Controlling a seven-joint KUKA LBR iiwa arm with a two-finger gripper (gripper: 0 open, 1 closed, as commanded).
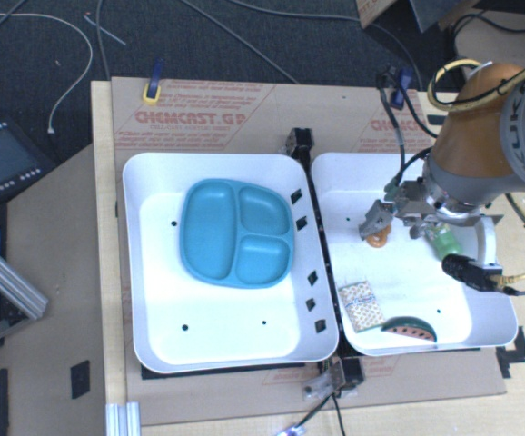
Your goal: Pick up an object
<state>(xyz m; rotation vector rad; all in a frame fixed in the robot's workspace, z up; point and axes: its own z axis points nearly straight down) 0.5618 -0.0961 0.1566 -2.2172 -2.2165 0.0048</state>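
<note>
The right bin [480, 321] holds several small things. A small orange object [378, 237] lies near the bin's left middle, and a green object [444, 241] sits to its right, partly under the arm. A patterned sachet [361, 303] and a watermelon-slice toy [409, 329] lie near the front wall. My gripper [394, 226] hangs low over the right bin, directly above and touching or almost touching the orange object. The wrist hides the floor behind it.
The left bin [153, 307] holds a blue divided plate [237, 234]. A divider with black clips [313, 271] separates the two bins. Cables run along the arm at the right edge [480, 275]. Cardboard covers the bench around the bins.
</note>
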